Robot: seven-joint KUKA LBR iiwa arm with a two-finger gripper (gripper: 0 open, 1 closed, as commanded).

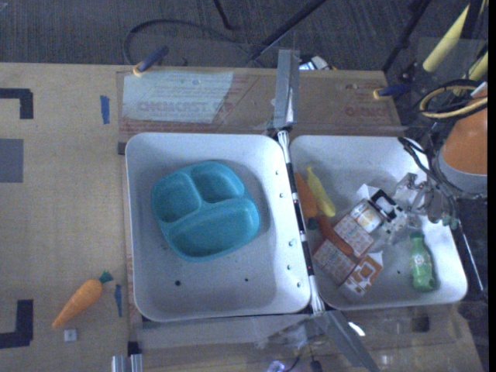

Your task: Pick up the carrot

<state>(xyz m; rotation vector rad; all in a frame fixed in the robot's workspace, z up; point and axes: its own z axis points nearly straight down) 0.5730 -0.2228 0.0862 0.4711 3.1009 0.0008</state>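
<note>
— Where's the orange toy carrot with the green top (78, 301)?

— Lower left of the frame, lying on the bare bench outside both bins, just left of the left white bin (147, 285).

— What's inside the bins?

— A blue divided plastic tray (204, 208) in the left. Right bin (449, 289): a green bottle (421, 263), printed cartons (349, 250), a yellow piece (320, 192).

— The gripper (418, 200)?

— Over the right bin's upper right; whether it's open, I cannot tell.

Looks down from high above the bench (62, 169), tilted a bit. Takes in both white bins (139, 231) side by side, with dark floor (116, 6) at the top. Far enough to catch the arm (465, 149) at the right.
</note>
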